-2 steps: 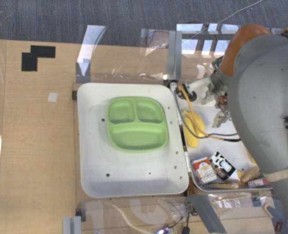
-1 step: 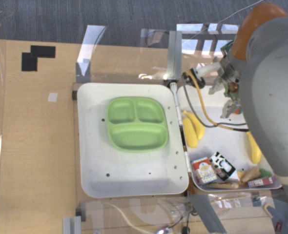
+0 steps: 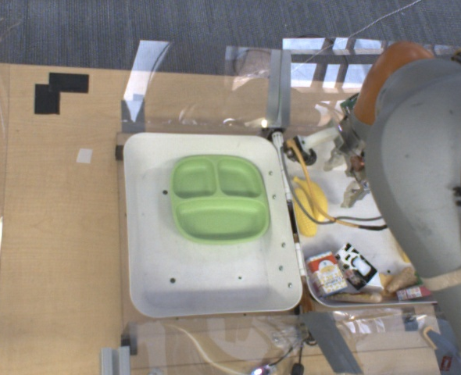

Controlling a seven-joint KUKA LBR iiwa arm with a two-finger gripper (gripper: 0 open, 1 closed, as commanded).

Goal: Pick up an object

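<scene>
My gripper (image 3: pixel 344 177) hangs over the back of the right bin (image 3: pixel 321 297), just under the big grey arm. Its two metal fingers (image 3: pixel 355 194) stand apart with nothing between them, so it is open. A yellow banana (image 3: pixel 309 204) lies by the bin's left wall, a little left of and below the gripper. At the bin's front lie a red and white packet (image 3: pixel 325 274), a black and white object (image 3: pixel 357 263) and a brown piece (image 3: pixel 397 278). The arm hides the bin's right part.
The left bin (image 3: pixel 148 287) holds a green divided plate (image 3: pixel 218 198) in its middle. A raised rim (image 3: pixel 290 217) separates the two bins. Clear plastic walls (image 3: pixel 271 84) stand behind the bins. Wooden benchtop stretches to the left.
</scene>
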